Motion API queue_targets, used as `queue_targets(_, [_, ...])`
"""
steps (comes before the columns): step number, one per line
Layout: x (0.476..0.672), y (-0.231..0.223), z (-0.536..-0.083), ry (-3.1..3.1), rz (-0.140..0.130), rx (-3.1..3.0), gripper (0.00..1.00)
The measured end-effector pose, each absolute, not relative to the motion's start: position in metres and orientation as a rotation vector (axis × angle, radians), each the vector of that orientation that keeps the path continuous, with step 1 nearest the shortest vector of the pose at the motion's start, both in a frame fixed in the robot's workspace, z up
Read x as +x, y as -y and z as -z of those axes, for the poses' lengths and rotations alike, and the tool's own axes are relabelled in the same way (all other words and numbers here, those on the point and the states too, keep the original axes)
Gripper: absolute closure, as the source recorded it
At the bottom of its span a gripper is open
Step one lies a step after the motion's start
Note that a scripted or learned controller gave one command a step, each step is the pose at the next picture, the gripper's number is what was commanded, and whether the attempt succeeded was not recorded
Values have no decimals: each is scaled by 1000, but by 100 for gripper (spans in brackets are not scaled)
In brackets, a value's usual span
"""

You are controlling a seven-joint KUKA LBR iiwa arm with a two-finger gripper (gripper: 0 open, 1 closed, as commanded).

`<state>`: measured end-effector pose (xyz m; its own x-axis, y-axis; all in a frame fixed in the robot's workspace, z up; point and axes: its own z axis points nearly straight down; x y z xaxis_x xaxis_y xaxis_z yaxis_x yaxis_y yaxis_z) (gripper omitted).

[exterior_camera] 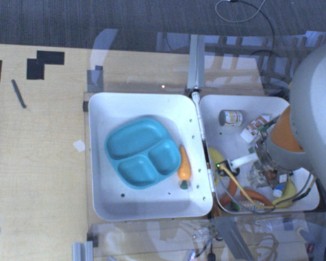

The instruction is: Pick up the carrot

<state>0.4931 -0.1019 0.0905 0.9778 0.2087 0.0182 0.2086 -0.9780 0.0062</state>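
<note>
Bench: the pale wooden bench top (38, 189), left of the left white plastic bin (100, 200), is carrying black tape marks and a dark pen.
Tray: a blue three-compartment plastic tray (144, 152) is lying in the left bin's middle.
Carrot: the small orange carrot with a green stem end (183, 166) is lying flat just beside the tray's right edge, untouched.
Progress: the pick is not yet begun, judging from this.
Gripper: the two-finger gripper (261, 170) is hanging over the cluttered right white bin (309, 203), well apart from the carrot; its opening cannot be told.
Room: dark grey carpet (125, 7) is lying beyond the bench.
</note>
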Motion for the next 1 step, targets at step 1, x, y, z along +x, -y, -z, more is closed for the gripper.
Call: queue_targets(1, [494, 101, -101, -345, -31, 3119, 100])
